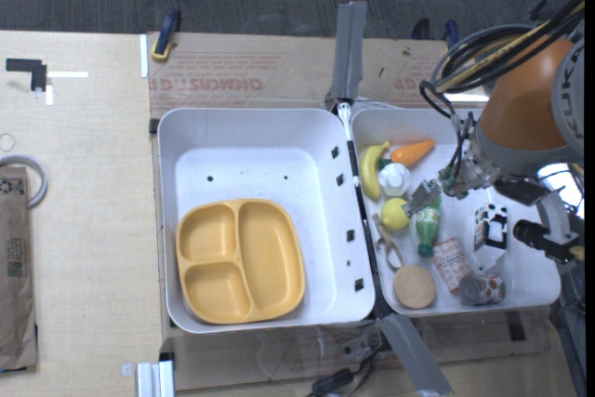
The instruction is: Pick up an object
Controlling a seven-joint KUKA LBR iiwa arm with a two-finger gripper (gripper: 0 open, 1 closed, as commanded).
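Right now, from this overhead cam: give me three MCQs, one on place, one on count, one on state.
1. Where does the yellow tray lie?
A. left bin
B. right bin
C. on the cardboard

2. How many compartments has the tray?
A. two
B. three
C. five

3. How does the green bottle rest?
A. upright on the tray
B. lying among items in the right bin
C. outside both bins

Key: 1 A, it sits on the left bin floor. 2 B, two dividers form three wells. 3 B, it lies in the right bin beside the lemon.

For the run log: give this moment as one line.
gripper: over right bin | near green bottle | tray: left bin
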